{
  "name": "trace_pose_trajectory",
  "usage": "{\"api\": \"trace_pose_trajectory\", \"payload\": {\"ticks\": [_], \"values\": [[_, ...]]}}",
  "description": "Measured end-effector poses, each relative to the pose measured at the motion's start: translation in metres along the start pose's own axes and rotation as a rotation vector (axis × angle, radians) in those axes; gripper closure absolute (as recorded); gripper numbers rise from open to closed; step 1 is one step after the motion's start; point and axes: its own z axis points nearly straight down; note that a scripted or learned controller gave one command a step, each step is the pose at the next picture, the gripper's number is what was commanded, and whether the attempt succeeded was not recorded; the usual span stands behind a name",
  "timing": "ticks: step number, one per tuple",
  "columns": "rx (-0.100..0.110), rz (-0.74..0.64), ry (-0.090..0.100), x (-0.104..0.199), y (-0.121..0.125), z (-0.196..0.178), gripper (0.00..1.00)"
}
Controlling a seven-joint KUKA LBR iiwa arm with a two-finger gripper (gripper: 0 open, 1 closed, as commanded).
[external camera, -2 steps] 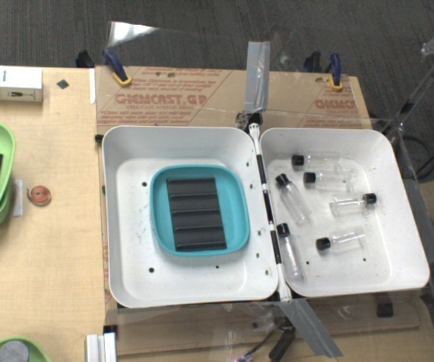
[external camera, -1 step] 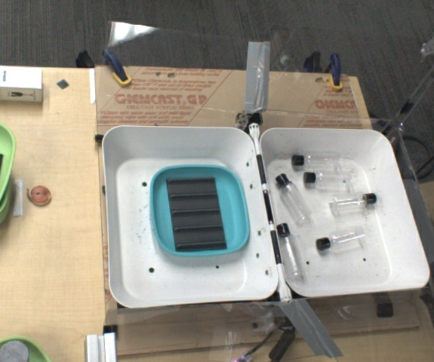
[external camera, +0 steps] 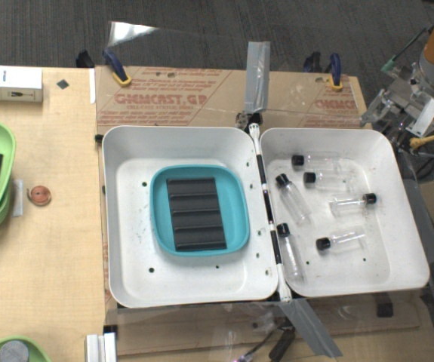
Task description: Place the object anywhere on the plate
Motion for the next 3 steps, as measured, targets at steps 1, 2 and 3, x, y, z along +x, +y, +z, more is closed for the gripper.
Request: {"api": "trace_pose_trajectory", "payload": {"ticks": [1,2,3], "values": [[-0.001,0.095,-0.001,-0.010,-0.010,-0.117,0.00],[-0.001,0.169,-0.001,-0.009,-0.005,-0.215,0.00],[0.001,0.262,-0.001,-0.012,-0.013,-0.043,0.00]]}}
